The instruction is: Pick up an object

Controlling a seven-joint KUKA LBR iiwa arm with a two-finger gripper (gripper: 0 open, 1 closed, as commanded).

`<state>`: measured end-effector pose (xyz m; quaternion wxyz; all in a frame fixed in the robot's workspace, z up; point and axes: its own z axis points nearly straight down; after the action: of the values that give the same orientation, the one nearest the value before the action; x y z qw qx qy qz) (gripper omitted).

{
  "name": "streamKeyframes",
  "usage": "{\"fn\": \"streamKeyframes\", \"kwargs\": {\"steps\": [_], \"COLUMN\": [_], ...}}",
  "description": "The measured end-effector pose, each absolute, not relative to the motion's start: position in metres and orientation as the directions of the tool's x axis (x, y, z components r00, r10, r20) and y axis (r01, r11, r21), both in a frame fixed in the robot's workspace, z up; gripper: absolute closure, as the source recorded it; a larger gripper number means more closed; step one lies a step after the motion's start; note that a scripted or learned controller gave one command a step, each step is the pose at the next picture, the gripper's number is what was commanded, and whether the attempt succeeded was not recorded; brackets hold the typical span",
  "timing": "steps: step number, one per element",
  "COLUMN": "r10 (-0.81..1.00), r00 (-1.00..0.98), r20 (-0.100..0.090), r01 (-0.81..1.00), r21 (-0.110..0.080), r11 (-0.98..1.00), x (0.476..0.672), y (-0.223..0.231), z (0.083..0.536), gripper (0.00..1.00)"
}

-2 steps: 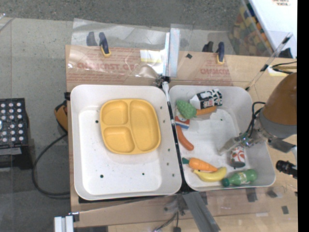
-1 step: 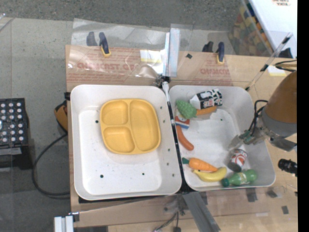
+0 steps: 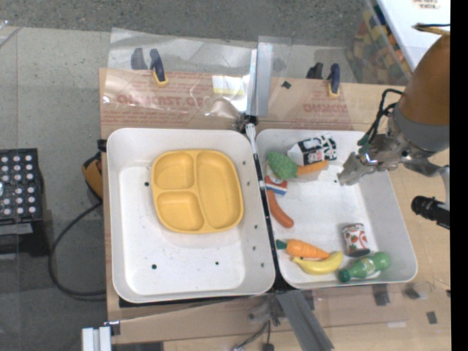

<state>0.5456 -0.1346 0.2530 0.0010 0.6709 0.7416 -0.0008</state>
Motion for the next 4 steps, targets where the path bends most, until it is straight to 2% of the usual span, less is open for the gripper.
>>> {"fn": "streamKeyframes", "kwargs": {"steps": [1, 2, 3, 4], "r10": [0.995, 0.995, 0.982, 0.955], "r00": [-0.099, -0.100, -0.187, -0.296], "r20": [-0.003, -0.005, -0.006, -0.009], "r01": [0.995, 0.995, 0.982, 0.955], "r21": [-0.001, -0.001, 0.000, 0.015], "r11": [0.099, 0.100, 0.187, 0.296], "x": [0.545, 0.678, 0.678, 0.637], "y": [-0.135, -0.142, -0.134, -0.152], "z": [0.253, 0.236, 0.104, 0.102], "gripper": [0.00, 0.00, 0.00, 0.00]}}
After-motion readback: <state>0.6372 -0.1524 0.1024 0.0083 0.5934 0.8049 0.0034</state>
